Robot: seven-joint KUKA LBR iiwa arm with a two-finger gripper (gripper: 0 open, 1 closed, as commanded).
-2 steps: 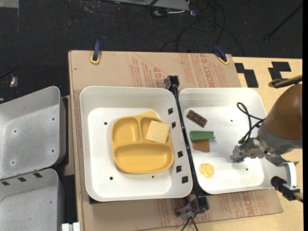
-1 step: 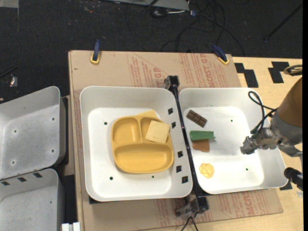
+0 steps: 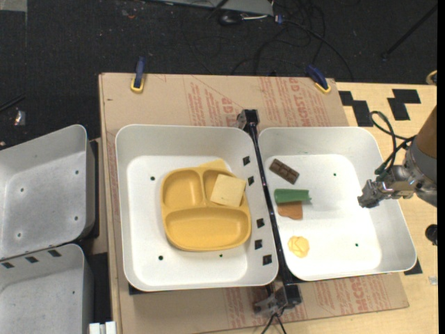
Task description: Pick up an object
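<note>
The right bin (image 3: 361, 256) holds a brown bar (image 3: 284, 170) at its upper left, a green block (image 3: 293, 196) lying on an orange-brown piece (image 3: 290, 211), and a small yellow lump (image 3: 298, 245) lower down. My gripper (image 3: 368, 195) hangs over the bin's right side, well to the right of these objects, with nothing visible in it. The left bin (image 3: 135, 186) holds a yellow divided plate (image 3: 205, 221) with a pale yellow block (image 3: 227, 190) resting in its upper right compartment.
The bins sit on a cardboard sheet (image 3: 181, 99) held by clamps at the back. Spare white bin lids (image 3: 42, 186) lie off to the left. Cables (image 3: 386, 134) trail by the arm at the right.
</note>
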